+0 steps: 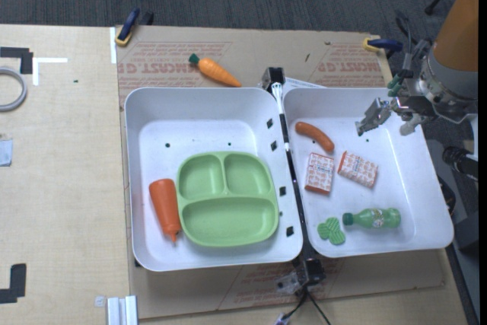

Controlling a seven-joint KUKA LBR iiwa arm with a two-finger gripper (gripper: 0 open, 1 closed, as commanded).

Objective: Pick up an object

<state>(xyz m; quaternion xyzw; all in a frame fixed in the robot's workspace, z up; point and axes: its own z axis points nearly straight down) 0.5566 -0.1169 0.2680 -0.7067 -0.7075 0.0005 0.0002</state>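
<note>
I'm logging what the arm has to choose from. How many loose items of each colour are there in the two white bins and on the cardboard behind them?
Orange: 3, carrot, carrot, sausage
Green: 3, divided plate, bottle, leafy piece
Red-and-white: 2, packet, packet
Total: 8

Two bins are set side by side on the surface [61,186]. In the left bin [144,118] a divided plate [227,199] is placed, with a carrot [164,208] just left of it. In the right bin [426,209] a sausage [314,135], two packets [319,173] [358,169], a bottle [373,219] and a leaf [332,231] are laid. Another carrot [216,70] is found behind the bins.
</note>
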